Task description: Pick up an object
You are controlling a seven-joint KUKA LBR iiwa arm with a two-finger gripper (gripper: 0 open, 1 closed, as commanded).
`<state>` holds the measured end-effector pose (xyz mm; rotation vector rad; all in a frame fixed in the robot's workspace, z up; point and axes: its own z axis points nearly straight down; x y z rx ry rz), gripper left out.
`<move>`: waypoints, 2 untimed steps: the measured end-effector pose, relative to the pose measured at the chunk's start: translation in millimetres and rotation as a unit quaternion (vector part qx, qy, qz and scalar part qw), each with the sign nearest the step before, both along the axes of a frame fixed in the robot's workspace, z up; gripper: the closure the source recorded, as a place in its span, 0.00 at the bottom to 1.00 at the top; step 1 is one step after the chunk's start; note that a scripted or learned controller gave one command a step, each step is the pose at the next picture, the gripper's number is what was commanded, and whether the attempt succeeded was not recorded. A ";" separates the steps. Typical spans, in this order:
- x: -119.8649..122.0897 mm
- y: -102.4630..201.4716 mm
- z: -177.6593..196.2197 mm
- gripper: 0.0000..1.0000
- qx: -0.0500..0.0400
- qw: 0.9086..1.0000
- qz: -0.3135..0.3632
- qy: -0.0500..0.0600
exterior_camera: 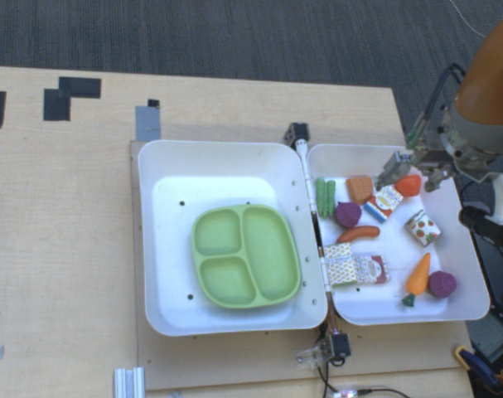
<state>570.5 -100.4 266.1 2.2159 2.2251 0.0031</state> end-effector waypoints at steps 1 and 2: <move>-17.8 -10.0 -158.0 0.00 -0.001 1.000 -0.001 -0.003; -16.4 -8.7 -146.8 1.00 0.000 1.000 0.000 -0.005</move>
